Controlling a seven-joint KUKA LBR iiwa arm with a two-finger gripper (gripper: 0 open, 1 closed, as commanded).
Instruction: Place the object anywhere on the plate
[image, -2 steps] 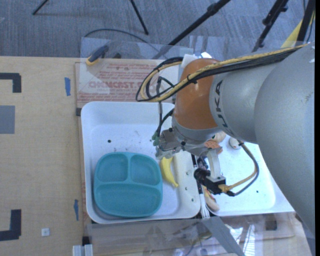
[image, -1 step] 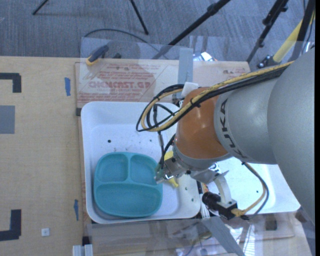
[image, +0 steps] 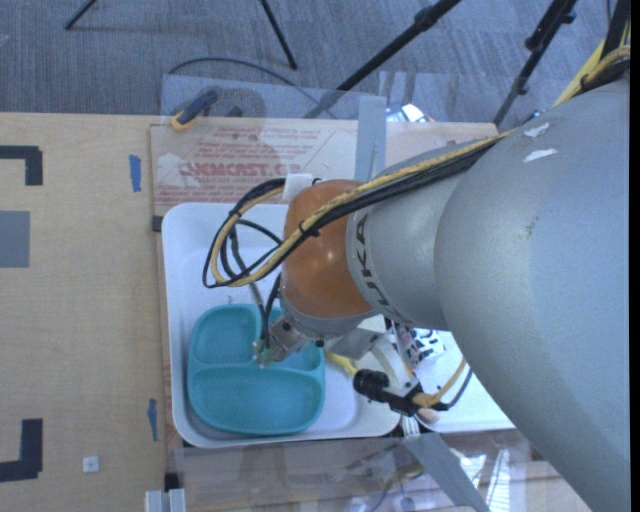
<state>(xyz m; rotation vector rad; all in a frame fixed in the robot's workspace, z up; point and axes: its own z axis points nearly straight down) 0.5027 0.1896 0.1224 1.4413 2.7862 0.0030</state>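
A teal divided plate (image: 250, 385) lies in the front part of the left white bin (image: 185, 240). My gripper (image: 268, 348) hangs over the plate's right side, near the ridge between its compartments, under the orange wrist band (image: 320, 265). The arm hides much of what lies below the wrist. A small yellow piece (image: 340, 362) shows just right of the plate, beside the gripper; I cannot tell whether it is the object or part of the cabling.
Black and yellow cables (image: 235, 245) loop from the wrist over the back of the left bin. The grey arm covers most of the right bin (image: 480, 410). A cardboard sheet (image: 230, 165) lies behind the bins.
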